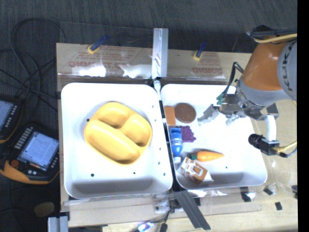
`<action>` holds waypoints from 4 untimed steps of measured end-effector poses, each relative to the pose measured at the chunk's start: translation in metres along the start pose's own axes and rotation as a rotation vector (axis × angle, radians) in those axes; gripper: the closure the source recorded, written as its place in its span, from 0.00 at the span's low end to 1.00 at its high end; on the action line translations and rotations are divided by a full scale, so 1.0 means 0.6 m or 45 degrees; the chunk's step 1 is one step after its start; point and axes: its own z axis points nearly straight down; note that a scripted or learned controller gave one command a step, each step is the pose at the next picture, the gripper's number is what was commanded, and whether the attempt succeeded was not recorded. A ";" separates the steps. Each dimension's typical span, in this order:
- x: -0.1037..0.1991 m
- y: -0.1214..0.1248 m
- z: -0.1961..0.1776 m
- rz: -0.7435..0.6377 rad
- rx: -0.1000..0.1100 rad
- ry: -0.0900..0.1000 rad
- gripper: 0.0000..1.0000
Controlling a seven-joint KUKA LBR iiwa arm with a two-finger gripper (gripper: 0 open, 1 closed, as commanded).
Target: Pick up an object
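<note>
Robot hand [219,115] hovers over the right bin [241,178], its two fingers spread apart with nothing between them. Just to its left lies a brown round disc [185,112]. Nearer sit a carrot [209,155], a purple toy [187,134], a blue bottle [175,142]. A yellow bread-shaped lump [117,131] sits in the left bin [77,178].

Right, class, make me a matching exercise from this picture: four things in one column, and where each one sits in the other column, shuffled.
Things:
1. big yellow bread-shaped lump
2. round brown disc
3. orange toy carrot
4. two-finger claw

Places:
A. near front of right bin, pointing right
B. above the right bin, right of the disc
C. left bin, middle
D. back of right bin, by the divider

Pairs: 1-C, 2-D, 3-A, 4-B
</note>
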 end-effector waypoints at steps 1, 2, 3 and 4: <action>0.019 0.133 0.179 -0.067 -0.025 -0.005 0.00; 0.036 0.127 0.189 -0.160 -0.013 -0.011 0.00; 0.037 0.127 0.174 -0.159 -0.013 -0.008 1.00; 0.179 0.167 0.057 -0.150 -0.015 -0.007 1.00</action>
